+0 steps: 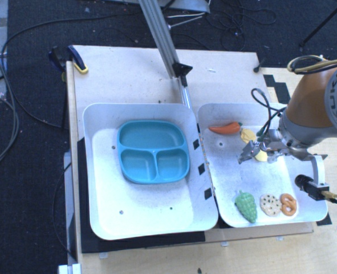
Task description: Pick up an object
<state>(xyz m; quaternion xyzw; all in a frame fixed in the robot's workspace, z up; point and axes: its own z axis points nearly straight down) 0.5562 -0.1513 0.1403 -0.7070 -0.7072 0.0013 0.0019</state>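
Observation:
The right bin (225, 170) holds a red-orange pepper (225, 128) at its far side and a small yellow piece (247, 135) just right of it. Along the near edge lie a green bumpy object (246, 206), a speckled cookie (269, 205) and a pretzel (288, 204). My gripper (252, 152) hangs low over the middle of this bin, reaching in from the right. A second yellow object (262, 156) sits right against the gripper, partly hidden by it. Whether it is held cannot be made out.
The left bin (100, 210) carries a blue three-compartment plate (153, 151). A slanted metal pole (162, 36) rises from the far edge between the bins. Cables loop from the arm's wrist (305, 124) over the right bin's far right corner.

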